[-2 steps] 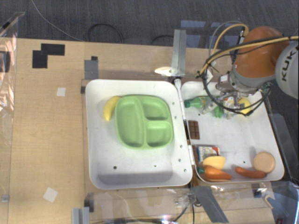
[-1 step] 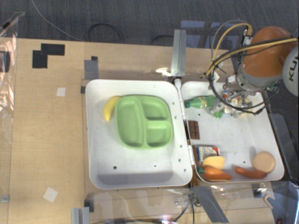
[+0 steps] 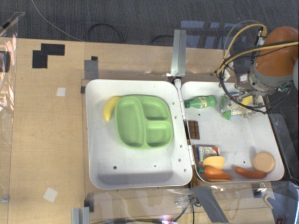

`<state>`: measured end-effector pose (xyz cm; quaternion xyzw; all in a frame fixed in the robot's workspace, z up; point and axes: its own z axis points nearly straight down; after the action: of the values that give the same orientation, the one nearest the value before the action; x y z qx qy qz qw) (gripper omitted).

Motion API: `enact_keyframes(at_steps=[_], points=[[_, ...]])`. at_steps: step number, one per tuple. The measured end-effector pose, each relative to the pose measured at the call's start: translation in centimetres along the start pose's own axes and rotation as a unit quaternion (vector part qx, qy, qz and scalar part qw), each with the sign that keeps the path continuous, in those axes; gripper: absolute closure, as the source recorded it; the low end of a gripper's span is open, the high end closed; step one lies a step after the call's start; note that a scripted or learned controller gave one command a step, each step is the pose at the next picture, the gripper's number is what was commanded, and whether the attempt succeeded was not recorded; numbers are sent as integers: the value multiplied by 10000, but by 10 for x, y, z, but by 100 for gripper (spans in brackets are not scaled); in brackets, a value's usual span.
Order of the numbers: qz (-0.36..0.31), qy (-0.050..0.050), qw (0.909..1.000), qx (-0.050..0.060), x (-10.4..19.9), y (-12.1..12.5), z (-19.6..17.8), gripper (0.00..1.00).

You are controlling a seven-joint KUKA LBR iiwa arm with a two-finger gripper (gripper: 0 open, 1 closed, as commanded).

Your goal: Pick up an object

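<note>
Presently: pincer (image 3: pixel 239 101) low in right bin's (image 3: pixel 275 171) far corner, beside green bottle (image 3: pixel 201 101).
I cannot tell its opening or any hold; cables and clutter there risk a missed or snagged grasp.

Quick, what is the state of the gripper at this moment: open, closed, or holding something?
Gripper: cannot be told. It sits low over the far end of the right bin, beside the green bottle.
</note>
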<state>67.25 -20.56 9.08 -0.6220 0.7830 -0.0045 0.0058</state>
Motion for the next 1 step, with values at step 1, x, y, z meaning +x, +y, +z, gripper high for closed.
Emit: enact_keyframes(at_steps=[1], points=[[-728,-11,9973,-28,-83,20,2,0]])
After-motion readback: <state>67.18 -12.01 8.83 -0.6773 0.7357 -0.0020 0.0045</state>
